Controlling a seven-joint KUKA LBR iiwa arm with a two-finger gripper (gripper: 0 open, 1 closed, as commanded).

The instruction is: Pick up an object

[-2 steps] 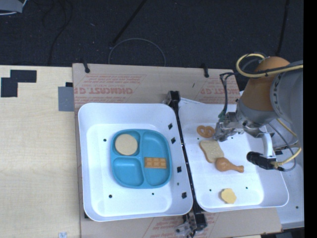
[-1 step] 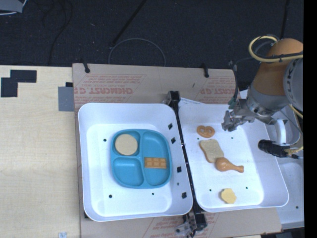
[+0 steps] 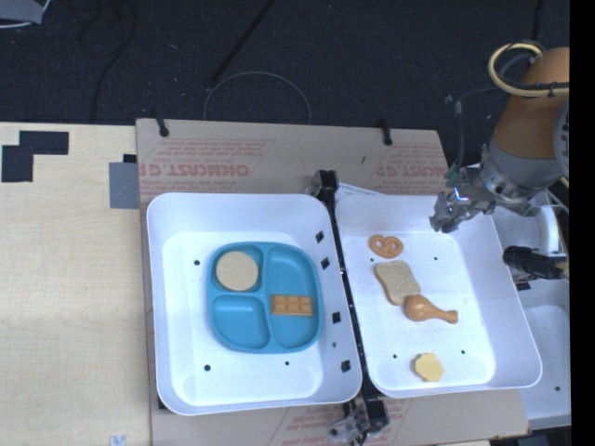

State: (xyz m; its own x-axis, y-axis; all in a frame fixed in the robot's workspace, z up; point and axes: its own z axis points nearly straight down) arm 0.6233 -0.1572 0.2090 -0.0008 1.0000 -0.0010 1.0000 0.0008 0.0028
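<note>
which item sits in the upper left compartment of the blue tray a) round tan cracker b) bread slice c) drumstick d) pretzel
A: the round tan cracker lies in that compartment of the blue tray, which sits in the left bin.

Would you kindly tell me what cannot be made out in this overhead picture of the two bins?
- Camera view: the arm is cut off by the right edge, so its upper links are out of sight.
- Camera view: the far corner of the right bin is covered by the tool above it.
- Camera view: the yellow piece near the front of that bin is too small to identify as a particular food.
</note>
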